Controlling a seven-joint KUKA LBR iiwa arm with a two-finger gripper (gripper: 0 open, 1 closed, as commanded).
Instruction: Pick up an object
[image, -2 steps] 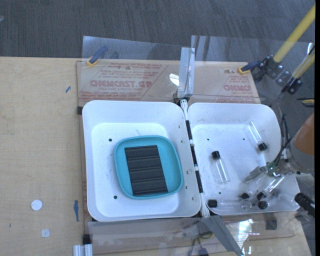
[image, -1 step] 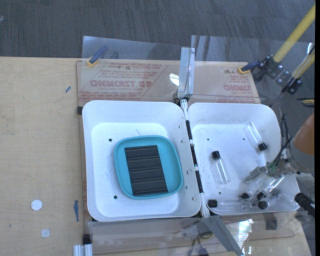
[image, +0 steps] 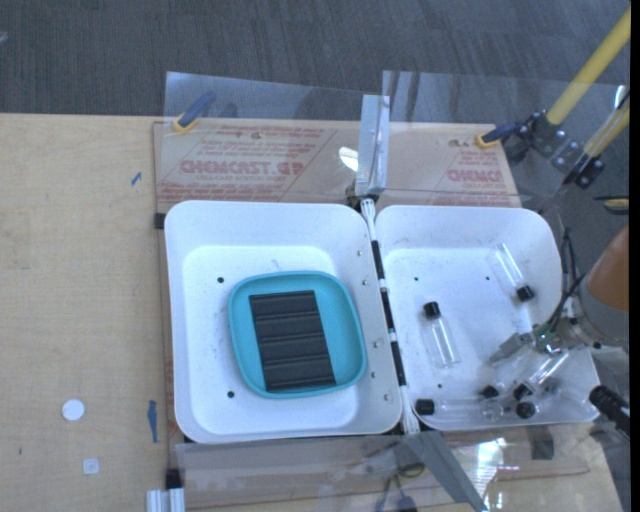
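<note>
The jaws (image: 532, 343) sat low in the right bin (image: 400, 245) among clear vials (image: 440, 340), can't tell if open or shut. Vials looked slippery and crowded, so one could've easily rolled away from the corner

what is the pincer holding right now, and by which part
Cannot be told. The pincer is down among the clear vials in the right bin, and glare hides any hold.
</note>
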